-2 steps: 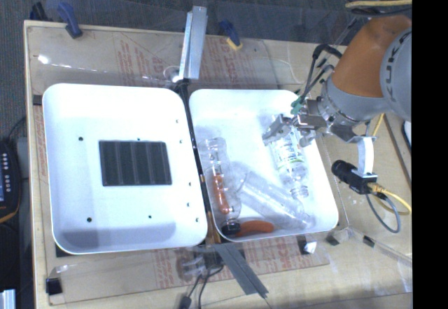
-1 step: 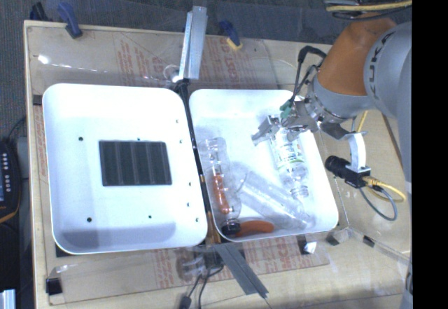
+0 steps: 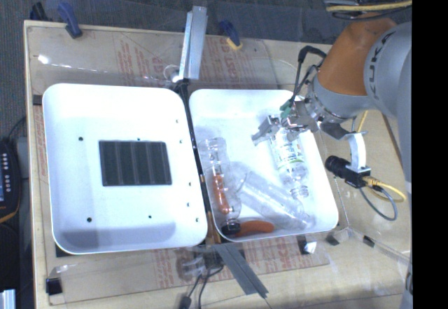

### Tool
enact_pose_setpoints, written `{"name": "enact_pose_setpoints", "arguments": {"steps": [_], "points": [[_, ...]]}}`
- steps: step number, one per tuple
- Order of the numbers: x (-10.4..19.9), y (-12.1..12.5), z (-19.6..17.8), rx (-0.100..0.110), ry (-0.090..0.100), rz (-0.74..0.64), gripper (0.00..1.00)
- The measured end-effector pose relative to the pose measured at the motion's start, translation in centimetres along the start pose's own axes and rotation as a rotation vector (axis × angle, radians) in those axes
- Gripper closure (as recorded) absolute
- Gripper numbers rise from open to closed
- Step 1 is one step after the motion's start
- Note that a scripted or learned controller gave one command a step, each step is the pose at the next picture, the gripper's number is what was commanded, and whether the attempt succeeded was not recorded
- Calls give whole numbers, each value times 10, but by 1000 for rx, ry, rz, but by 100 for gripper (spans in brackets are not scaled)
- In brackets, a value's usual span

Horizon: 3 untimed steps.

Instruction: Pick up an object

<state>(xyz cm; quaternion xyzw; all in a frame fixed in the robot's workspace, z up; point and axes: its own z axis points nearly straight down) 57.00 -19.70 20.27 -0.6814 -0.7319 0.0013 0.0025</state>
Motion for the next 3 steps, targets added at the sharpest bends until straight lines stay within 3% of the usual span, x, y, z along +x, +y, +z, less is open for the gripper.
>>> {"name": "enact_pose_setpoints", "arguments": {"steps": [1,2,3], "points": [[-14,25,29,-2,-3,-5,0],[-14,26,8,-4,-3,-44,0],[-16,50,12,-4,-2,-80,0]]}}
